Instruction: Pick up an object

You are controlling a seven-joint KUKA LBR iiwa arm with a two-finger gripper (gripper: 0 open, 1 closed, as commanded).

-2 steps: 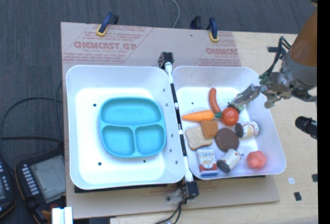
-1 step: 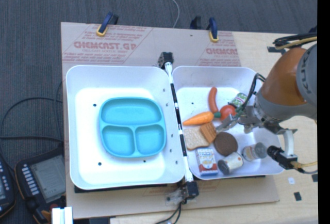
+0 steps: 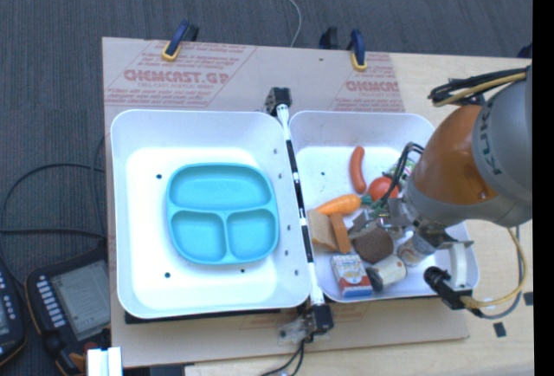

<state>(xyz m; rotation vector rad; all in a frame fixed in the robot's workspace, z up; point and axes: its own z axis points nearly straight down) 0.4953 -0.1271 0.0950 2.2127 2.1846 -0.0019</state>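
Observation:
My gripper (image 3: 379,217) hangs low over the middle of the right bin (image 3: 415,125), at the end of the grey and orange arm coming in from the right. Under and around it lie several food items. A red tomato (image 3: 380,188) touches its far side and an orange carrot (image 3: 338,204) lies to its left. A dark brown piece (image 3: 372,245) sits just in front of it. A red sausage (image 3: 357,165) lies farther back. A tan bread slice (image 3: 324,232), a small printed carton (image 3: 351,273) and a white cylinder (image 3: 390,271) sit near the bin's front edge.
The left bin (image 3: 130,192) holds a blue divided plate (image 3: 224,211). A black rail (image 3: 294,184) runs between the two bins. Clamps (image 3: 357,49) hold the board at the back. Cables trail from the arm along the right bin's front right corner (image 3: 450,288).

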